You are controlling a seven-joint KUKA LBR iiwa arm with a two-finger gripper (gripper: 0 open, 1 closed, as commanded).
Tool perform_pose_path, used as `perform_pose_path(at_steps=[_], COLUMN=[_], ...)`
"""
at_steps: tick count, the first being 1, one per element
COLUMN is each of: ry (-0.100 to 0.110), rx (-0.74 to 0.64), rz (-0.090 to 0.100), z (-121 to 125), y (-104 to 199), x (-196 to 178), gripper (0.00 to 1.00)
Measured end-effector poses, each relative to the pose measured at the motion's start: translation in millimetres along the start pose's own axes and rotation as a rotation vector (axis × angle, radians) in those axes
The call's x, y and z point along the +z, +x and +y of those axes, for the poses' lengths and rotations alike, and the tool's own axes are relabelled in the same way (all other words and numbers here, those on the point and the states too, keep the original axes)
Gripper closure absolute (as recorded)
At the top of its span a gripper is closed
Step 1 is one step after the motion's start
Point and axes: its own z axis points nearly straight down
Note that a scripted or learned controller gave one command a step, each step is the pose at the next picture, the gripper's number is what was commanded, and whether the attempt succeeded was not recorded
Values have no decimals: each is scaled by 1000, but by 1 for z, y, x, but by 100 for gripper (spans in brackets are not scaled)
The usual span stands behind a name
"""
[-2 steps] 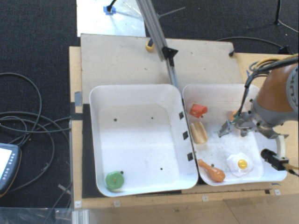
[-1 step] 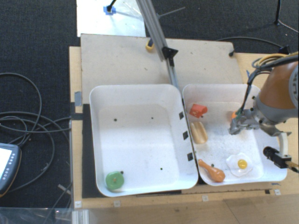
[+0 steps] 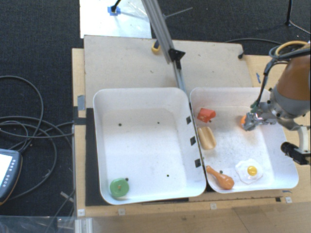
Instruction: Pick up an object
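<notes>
White plastic bins sit side by side on the surface point(image 3: 121, 57), filling the middle and lower part of the frame. The left bin point(image 3: 104, 130) holds a green disc point(image 3: 119, 188) in its lower left corner. The right bin point(image 3: 228, 98) holds the other things: a red block point(image 3: 206, 114) near its upper left, a tan bun point(image 3: 207, 138) just below that along the left wall, an orange carrot point(image 3: 220, 177) near the lower left, and a fried egg point(image 3: 250, 171) at the lower right, near the carrot but apart from it.

At the right edge of the frame the arm point(image 3: 294, 86) reaches in over the right bin, with its hand point(image 3: 250, 122) low over the bin's upper right part. A small orange thing point(image 3: 243, 121) shows right at the fingertips, touching or just beside them; whether it sits between the fingers is not clear, and how wide the hand stands cannot be told at this size.

A grey pole point(image 3: 160, 25) slants from the top of the frame down to the gap between the bins. Cables point(image 3: 34, 125) lie on the dark floor at the left.
</notes>
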Motion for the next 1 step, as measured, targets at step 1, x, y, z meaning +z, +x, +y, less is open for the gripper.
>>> perform_pose_path(at_steps=[1], ry=[-2], rx=[0], rz=[-1], z=[-3], y=[-1], x=[-63], gripper=[100])
